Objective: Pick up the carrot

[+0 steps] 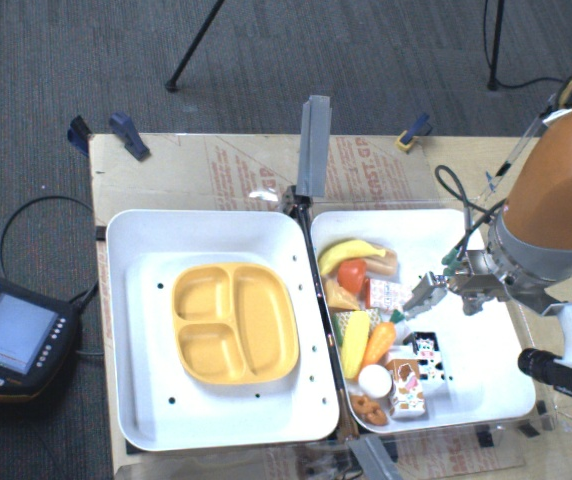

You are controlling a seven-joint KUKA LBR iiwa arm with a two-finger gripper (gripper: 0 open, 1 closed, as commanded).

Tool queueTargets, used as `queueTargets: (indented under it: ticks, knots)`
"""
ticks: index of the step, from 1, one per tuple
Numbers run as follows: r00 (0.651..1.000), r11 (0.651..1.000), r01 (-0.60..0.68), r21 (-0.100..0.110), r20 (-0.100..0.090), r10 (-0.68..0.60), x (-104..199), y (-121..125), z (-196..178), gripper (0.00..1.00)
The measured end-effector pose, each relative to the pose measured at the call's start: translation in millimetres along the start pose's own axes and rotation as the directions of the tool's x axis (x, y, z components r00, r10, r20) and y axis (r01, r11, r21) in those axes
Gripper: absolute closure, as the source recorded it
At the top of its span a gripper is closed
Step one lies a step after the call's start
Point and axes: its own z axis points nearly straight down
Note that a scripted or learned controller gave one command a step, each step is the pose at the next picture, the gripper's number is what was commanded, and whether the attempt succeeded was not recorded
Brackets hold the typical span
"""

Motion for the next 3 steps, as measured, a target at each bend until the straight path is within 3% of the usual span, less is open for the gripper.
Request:
queueTargets:
  ticks: [1, 2, 3]
  knots:
    - [0.975, 0.975, 0.221, 0.001, 0.0, -0.221, 6.0, 39.6, 73.3, 0.0]
    - [0.903, 0.903, 0.429, -0.026, 0.011, -0.429, -6.2, 42.1, 163.6, 0.0]
    - [0.905, 0.905, 0.425, -0.028, 0.013, -0.425, -7.9, 42.5, 155.3, 1.0]
